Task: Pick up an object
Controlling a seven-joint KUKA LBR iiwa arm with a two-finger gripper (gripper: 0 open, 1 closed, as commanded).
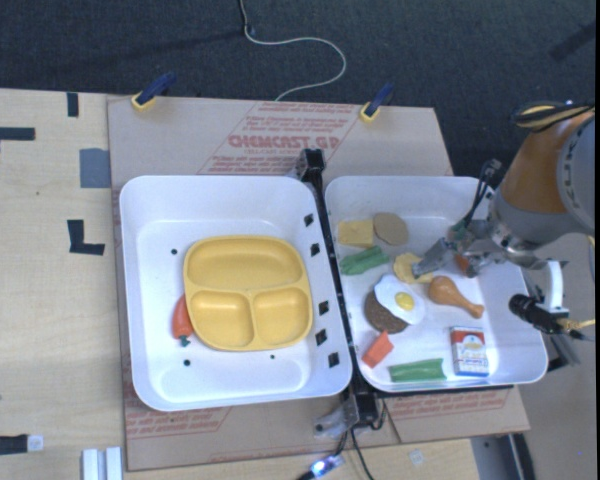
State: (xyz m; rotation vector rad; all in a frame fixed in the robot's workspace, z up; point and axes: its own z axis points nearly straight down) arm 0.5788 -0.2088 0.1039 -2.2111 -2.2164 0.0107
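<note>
Your gripper [442,256] sits low in the right bin [525,368], in the right half of the frame, its dark fingers slanting down and to the left from the wrist. You cannot tell from this view whether the jaws are parted or closed; the tips are dark and small against the clutter, and nothing shows clearly between them.

Right at the tips lies a small yellow piece [407,267], touching or nearly so. Just below and to the right of the tips is the toy chicken drumstick [452,292], lying on its side, its thick end nearest the jaws. Below and to the left of them you see the fried egg [398,298] resting on a dark brown patty [381,314].

Further left and up from the jaws are a yellow cheese block [357,232] and a tan round disc [390,229], side by side, with a green piece [363,261] just beneath them near the divider between the bins. Along the bottom of the same bin lie an orange carrot piece [378,348], a green bar [416,371] and a small red and white carton [468,352].

Well apart, in the left bin [150,368], a yellow divided plate [248,291] lies in the centre, with an orange-red piece [182,319] tucked against its left edge.
</note>
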